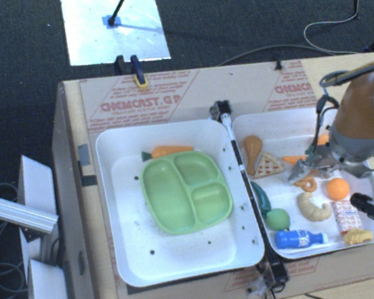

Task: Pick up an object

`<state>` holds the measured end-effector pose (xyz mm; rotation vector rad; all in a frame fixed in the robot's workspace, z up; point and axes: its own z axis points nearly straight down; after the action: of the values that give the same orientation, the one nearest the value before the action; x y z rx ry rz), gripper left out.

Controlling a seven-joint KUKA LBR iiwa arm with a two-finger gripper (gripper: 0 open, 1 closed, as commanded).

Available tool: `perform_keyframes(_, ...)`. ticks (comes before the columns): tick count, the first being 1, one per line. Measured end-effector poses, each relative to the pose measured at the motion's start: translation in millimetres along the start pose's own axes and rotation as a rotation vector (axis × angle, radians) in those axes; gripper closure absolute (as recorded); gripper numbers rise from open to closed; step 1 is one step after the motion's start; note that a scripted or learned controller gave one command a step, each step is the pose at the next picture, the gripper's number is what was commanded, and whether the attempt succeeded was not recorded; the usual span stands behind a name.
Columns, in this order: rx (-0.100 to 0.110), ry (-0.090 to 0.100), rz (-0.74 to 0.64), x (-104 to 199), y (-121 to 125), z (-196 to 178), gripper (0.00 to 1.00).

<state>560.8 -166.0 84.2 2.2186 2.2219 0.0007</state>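
1. Nearest me, along the front wall of the right bin (pixel 336 247), I see a blue bottle (pixel 301 238) lying on its side and a red-and-white packet (pixel 347 216) beside a small yellow item (pixel 358 236). They seem simply tumbled there. Both carry labels, but I cannot read them.
2. Just behind sit a green ball (pixel 277 219), a pale croissant (pixel 313 206) and an orange fruit (pixel 338 188), close together but apart from one another.
3. The gripper (pixel 304 171) hangs low over an orange pretzel-like ring (pixel 306 183), reaching in from the right. I judge the ring is its target, since the tips point down at it. I cannot tell whether the pincer is released or clenched; nothing shows between its tips.
4. Near it lie a pizza slice (pixel 267 165), a drumstick (pixel 252 148) and a small orange carrot piece (pixel 294 160).
5. In the left bin (pixel 120 188) a green divided tray (pixel 186 191) rests flat in the middle, with a carrot (pixel 170 150) touching its far edge.
6. Farthest, the cardboard sheet (pixel 186 91) under both bins bears red print reading "CHEMCAST GP", repeated upside-down near the right corner.
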Motion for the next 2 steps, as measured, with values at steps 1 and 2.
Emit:
perform_keyframes(1,-0.001,0.0,0.0,-9,12,-1,0.0)
perform_keyframes(2,0.001,0.001,-0.002,21,-6,0,0.0)
